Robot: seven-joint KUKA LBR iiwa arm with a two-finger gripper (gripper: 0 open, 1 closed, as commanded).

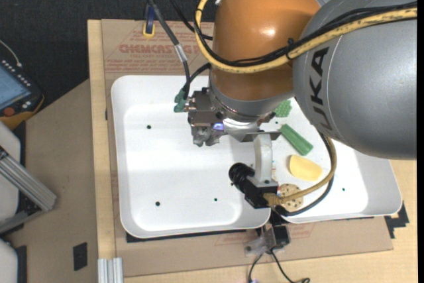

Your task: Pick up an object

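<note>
showing "chemcast" on cardboard sheet point(132, 50)

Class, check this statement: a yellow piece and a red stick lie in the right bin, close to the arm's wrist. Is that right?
One detail is wrong: the stick is green, not red. The camera view shows it lying in the right bin beside the yellow piece, close to the arm's wrist.

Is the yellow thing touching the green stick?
Apart. The camera view shows white bin floor between the yellow thing and the green stick.
</note>
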